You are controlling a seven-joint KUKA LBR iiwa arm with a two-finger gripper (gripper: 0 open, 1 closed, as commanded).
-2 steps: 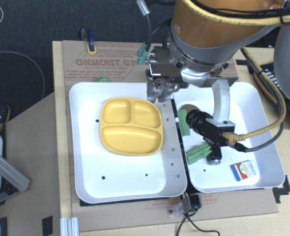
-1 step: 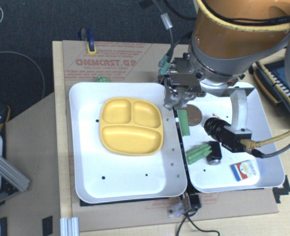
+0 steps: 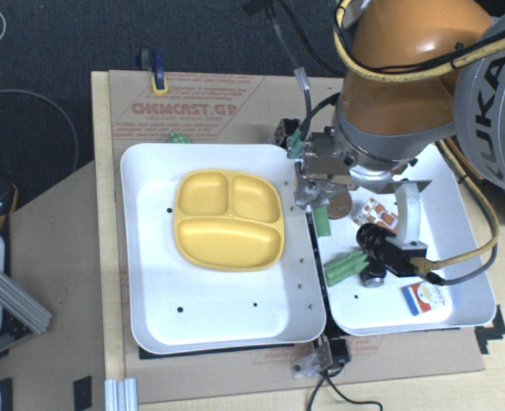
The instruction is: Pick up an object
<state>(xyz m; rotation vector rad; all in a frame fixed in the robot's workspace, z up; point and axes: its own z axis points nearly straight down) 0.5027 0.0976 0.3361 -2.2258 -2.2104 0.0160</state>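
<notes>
I see 2 shallow white plastic bins side by side | left bin [image 3: 150,255]: yellow 3-compartment plastic tray [image 3: 229,219] toward its rear | right bin [image 3: 466,306]: green cylindrical plastic piece [image 3: 345,267] near its left wall, small red-white-blue card [image 3: 424,297] right of it.

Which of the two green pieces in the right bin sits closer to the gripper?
The small upright green piece by the bin divider, just below the gripper. The other, longer green piece lies slanted lower in the right bin.

- we see a robotics lab: a grey-and-orange arm [image 3: 406,67] over two white bins [image 3: 141,255]
- a protective-paper-covered board [image 3: 193,105], loose cables [image 3: 30,110] on dark carpet [image 3: 64,24]
</notes>
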